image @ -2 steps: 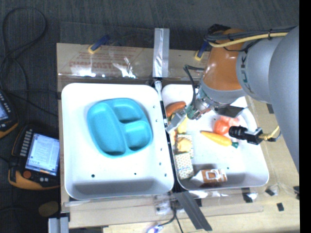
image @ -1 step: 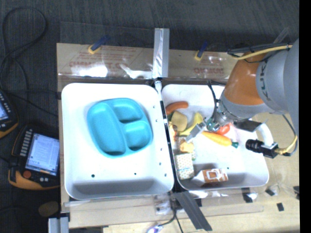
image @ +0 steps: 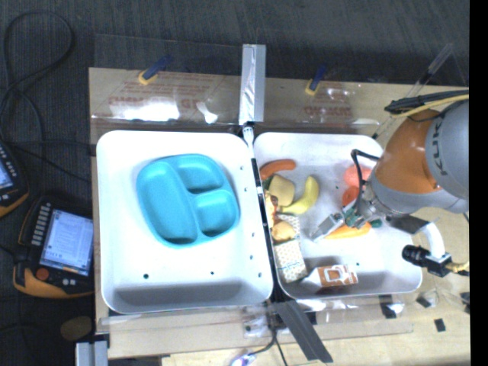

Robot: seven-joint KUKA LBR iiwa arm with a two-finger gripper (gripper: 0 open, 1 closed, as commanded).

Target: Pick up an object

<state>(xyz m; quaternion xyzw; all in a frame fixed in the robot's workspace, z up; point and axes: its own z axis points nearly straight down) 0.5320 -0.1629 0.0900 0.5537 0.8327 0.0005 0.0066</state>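
My two-finger gripper (image: 335, 224), fingers slightly spread and holding nothing, hovers low in the right white bin (image: 396, 277), touching the orange plastic carrot (image: 349, 232); I should centre over it before closing, away from the yellow banana (image: 307, 194).

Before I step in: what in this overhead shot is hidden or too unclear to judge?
- Gripper: fingers too small and blurred to read.
- Carrot: its right end is hidden under the arm's wrist.
- Orange-red object: partly covered by the arm; identity unclear.
- Small box: label too small.
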